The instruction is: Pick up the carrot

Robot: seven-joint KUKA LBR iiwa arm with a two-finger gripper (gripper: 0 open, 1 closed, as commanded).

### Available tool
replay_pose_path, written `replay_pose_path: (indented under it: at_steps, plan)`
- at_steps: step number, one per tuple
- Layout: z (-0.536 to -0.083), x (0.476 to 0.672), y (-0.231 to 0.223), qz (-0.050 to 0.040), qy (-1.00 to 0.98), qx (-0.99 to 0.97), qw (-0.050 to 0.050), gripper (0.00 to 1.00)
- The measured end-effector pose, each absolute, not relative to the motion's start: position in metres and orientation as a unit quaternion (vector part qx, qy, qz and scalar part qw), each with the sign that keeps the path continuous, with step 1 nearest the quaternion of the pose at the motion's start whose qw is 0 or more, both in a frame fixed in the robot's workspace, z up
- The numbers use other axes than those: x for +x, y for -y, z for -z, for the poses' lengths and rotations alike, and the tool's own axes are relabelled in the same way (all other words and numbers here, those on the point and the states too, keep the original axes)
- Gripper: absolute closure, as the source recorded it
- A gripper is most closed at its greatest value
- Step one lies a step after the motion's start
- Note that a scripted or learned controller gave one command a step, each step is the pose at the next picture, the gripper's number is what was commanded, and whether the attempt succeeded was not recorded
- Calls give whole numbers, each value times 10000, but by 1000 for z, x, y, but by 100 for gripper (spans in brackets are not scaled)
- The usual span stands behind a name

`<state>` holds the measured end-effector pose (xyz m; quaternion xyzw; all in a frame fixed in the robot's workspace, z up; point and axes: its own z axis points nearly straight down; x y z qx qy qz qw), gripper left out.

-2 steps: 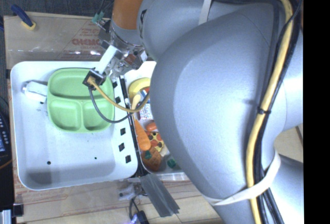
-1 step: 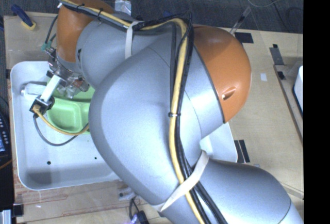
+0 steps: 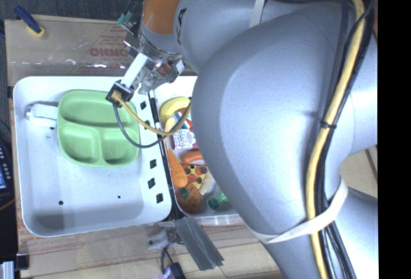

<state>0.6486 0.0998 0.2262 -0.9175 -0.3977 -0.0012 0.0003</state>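
The carrot (image 3: pixel 176 173) is a slim orange piece lying along the left wall of the right bin (image 3: pixel 172 204), among other toy foods. The gripper (image 3: pixel 156 71) hangs at the far end of the divider between the two bins, above and beyond the carrot and well apart from it. Nothing shows in its grasp. The large grey arm covers most of the right bin.
A green divided plate (image 3: pixel 96 128) lies in the left bin (image 3: pixel 77 207) with a white utensil (image 3: pixel 40 112) beside it. Near the carrot lie a yellow banana (image 3: pixel 173 109), a red-orange piece (image 3: pixel 192 157), a labelled packet (image 3: pixel 184 138) and a small green item (image 3: pixel 219 198).
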Motion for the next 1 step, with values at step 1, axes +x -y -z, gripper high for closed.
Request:
replay_pose_path:
  at_steps: [1]
  plan:
    - [-292,645,-124,-2,4152,-9097,8,100]
